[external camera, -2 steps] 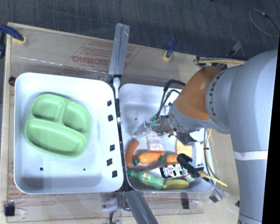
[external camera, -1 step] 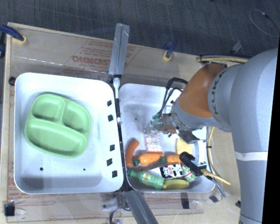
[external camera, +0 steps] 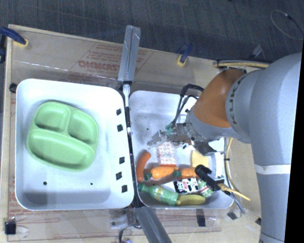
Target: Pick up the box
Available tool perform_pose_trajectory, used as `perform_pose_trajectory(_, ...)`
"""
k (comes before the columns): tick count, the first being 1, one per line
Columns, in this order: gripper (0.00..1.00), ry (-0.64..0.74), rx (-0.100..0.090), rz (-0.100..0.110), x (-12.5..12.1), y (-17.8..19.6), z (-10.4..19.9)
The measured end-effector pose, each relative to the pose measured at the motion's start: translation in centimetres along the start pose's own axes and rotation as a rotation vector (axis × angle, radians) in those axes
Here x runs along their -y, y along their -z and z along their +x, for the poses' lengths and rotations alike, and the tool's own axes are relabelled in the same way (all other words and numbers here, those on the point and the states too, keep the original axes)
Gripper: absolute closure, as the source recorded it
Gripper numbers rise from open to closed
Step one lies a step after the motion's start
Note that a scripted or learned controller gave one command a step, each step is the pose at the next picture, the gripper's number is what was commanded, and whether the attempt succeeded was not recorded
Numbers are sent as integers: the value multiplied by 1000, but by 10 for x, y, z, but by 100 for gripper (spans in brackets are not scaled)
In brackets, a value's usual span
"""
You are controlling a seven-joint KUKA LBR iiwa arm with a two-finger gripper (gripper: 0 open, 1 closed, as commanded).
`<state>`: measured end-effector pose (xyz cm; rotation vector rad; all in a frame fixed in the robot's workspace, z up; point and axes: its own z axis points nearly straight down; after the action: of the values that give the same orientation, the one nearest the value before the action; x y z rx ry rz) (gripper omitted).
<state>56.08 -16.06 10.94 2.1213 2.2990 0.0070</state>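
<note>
The pincer [external camera: 171, 134] is seen low over the right bin [external camera: 143, 100], tucked under the orange-banded wrist of the arm [external camera: 271, 103]. How far it is open cannot be told, and nothing can be seen to be held by it. The box [external camera: 166, 154], small, pale and printed in red, is found just beside the pincer, toward the near side of that bin and about at its middle. Whether it is touched by the pincer cannot be made out. The box is closely hemmed in. An orange carrot-shaped piece [external camera: 162, 172] is pressed against its near edge, a red-orange piece [external camera: 143, 164] lies just to its left, and a yellow block [external camera: 198, 159] is near on its right. A green bottle [external camera: 158, 193] and a dark printed pack [external camera: 187, 186] are heaped along the near wall. A clean grasp is judged to be at risk from this crowding: a neighbour could be clamped together with the box, or the box could be pushed under the carrot piece instead of being gripped. A slip is also to be feared if only a corner is caught. The dark pack could be mistaken for the target. The green divided tray [external camera: 64, 135] in the left bin [external camera: 17, 185] is well apart and is not endangered.
</note>
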Motion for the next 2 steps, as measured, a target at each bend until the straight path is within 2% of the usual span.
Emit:
perform_pose_trajectory(1,0,76,0,2,4,-11,7)
perform_pose_trajectory(2,100,80,2,-1,3,1,5)
